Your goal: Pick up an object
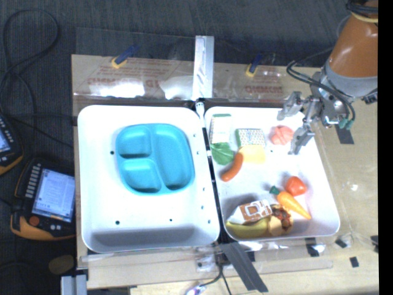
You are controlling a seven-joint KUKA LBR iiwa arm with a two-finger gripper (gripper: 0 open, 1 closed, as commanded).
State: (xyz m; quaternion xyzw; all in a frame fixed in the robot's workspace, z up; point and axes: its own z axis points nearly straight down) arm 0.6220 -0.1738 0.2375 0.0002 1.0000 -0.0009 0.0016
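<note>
Hovering at two o'clock over the right bin [325, 183], the claw [296, 123] stood spread apart and unladen, straddling a pink toy [281, 134] (likeliest target); lowering squarely before closing would serve best.

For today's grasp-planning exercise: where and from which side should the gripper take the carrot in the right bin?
Grip the carrot across its thick middle, coming from above. It lies flat and tapers to a thin tip, with the tomato crowding its leafy end.
</note>
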